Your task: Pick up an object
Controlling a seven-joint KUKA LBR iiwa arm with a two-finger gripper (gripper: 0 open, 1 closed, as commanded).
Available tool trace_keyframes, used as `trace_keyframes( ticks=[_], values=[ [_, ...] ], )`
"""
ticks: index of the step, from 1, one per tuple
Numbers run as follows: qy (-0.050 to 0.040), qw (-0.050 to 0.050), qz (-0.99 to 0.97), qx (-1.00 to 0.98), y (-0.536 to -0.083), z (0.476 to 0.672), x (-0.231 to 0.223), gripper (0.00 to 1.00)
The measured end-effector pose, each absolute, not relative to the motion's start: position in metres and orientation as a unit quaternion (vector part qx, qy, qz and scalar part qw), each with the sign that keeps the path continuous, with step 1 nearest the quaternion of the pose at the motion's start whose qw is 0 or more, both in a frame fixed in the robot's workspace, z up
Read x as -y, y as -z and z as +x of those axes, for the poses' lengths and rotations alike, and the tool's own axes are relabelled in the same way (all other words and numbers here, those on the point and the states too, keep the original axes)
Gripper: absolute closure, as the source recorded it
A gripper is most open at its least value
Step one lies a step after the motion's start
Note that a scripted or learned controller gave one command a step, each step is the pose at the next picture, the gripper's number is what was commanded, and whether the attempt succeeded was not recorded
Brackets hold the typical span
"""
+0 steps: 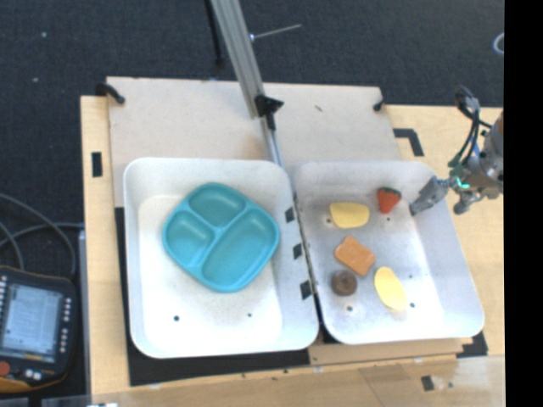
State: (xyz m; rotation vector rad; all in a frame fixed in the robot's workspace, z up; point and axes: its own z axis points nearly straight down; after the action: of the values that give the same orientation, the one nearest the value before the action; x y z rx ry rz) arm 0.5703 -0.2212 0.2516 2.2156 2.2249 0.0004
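The hand [447,193] hovers over the right bin's [445,303] right rim, fingers spread apart and holding nothing. Nearest it in that bin lies a strawberry [389,199], then a lemon [349,215], an orange block [355,255], a brown donut [344,283] and a yellow piece [390,287]. The left bin [153,312] holds a teal plate [221,236].

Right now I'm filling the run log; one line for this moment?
gripper: right bin's far edge, holding nothing | nearest: strawberry | teal plate: left bin
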Motion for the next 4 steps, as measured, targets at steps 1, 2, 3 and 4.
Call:
trace_keyframes(
  ticks=[1, 2, 3, 4],
  values=[
    [0.0018, 0.000, 0.707, -0.707, -0.209, 0.569, 0.221, 0.00],
    [0.0019, -0.001, 0.706, -0.708, -0.153, 0.576, 0.216, 0.00],
    [0.0020, -0.001, 0.707, -0.707, -0.100, 0.575, 0.217, 0.00],
    [-0.0009, 0.002, 0.708, -0.706, -0.115, 0.577, 0.218, 1.00]
  ],
)
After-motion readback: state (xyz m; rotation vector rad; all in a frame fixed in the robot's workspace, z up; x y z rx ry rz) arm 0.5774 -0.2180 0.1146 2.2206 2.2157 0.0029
